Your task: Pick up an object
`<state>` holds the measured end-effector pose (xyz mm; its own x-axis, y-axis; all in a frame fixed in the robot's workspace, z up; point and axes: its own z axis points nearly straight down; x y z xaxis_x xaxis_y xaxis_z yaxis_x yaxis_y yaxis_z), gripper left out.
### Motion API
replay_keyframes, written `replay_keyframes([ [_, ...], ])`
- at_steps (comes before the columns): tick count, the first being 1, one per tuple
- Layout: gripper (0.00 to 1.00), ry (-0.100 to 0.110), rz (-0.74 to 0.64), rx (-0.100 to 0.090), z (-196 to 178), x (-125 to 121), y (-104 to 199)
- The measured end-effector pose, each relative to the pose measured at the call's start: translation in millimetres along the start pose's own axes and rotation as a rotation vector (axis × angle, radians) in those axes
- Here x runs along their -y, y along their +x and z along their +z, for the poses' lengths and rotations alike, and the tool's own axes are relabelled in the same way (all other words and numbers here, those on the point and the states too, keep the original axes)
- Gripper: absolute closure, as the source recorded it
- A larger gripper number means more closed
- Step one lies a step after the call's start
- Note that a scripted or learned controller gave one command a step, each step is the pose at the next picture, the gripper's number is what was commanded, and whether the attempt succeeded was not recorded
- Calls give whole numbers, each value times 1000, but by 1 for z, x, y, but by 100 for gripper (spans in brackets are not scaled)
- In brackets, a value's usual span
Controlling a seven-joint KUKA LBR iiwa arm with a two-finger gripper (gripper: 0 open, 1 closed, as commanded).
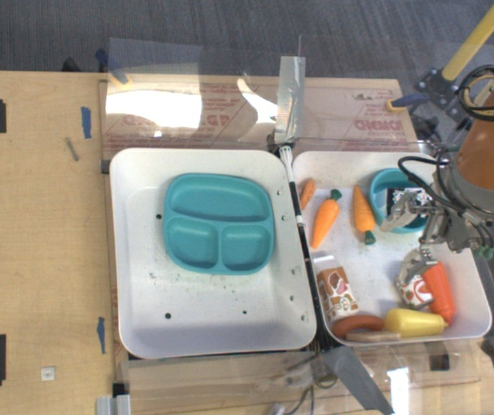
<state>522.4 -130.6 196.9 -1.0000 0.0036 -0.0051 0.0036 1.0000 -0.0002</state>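
The grey arm with its orange band (489,150) reaches in over the right edge of the right-hand shallow white bin (376,271), and its pincer (421,253) hangs low just above a small red-and-white packet (413,288) near that bin's right wall. Whether it is clenched or released, I cannot tell; the metal parts blur together. Right beside the packet lies a stubby orange carrot (441,290), touching it. Along the near edge sit a yellow plastic lemon-like piece (415,322) and a reddish-brown sausage (357,325), end to end. A brown-and-white printed carton (336,290) lies near the bin's left wall. Up toward the far edge, two orange toy carrots with green tips (325,220) (363,213) lie side by side, with a thinner orange piece (306,193) against the divider. A teal bowl (385,190) occupies the far right corner. In the left-hand white bin (143,318), a teal three-compartment plate (219,223) rests centrally.
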Motion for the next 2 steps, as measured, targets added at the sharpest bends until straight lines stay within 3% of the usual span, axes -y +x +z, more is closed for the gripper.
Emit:
replay_keyframes([
  [1, 0, -3, -190, -2, 69, -12, -83],
  [2, 0, 1, -251, 6, 108, -26, -105],
])
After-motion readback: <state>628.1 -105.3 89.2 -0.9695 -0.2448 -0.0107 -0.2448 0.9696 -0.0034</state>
